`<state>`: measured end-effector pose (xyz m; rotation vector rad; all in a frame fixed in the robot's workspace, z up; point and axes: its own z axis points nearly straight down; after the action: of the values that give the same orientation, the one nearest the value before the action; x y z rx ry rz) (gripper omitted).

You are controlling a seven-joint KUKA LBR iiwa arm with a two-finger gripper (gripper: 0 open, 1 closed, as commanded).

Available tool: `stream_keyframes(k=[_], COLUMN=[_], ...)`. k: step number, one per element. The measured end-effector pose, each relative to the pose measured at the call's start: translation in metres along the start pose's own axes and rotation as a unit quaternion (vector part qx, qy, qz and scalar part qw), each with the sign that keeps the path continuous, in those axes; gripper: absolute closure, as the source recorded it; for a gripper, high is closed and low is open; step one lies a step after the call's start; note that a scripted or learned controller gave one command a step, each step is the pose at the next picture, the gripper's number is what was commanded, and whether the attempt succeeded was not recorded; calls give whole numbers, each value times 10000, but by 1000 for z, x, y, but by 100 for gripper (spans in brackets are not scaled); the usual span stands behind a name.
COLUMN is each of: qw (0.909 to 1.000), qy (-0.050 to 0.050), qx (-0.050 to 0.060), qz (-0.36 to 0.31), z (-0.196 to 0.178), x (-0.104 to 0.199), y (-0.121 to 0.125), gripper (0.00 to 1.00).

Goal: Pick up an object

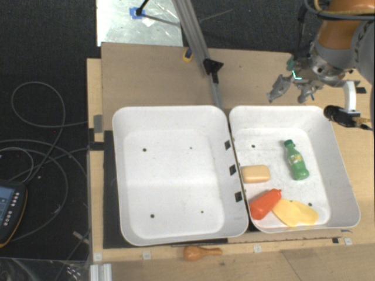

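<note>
Still the approach step imo: pincer (292,93) spread and holding nothing above the right bin's (343,174) far rim, so next it needs to drop onto the green bottle (296,160).

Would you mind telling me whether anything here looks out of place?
One thing does: a small brown pear-shaped object lies on the bench in front of the left bin, outside both bins. The green bottle, tan block, red piece and yellow piece all sit inside the right bin.
</note>
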<state>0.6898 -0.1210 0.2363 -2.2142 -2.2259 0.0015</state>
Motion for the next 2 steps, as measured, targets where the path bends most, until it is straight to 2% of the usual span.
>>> stream_keyframes(k=[1,2], qw=[10000,10000], qy=[-9,-4], qx=[-19,2], qz=[-9,-9], z=[-3,58], x=[0,6], y=[1,1], gripper=[0,0])
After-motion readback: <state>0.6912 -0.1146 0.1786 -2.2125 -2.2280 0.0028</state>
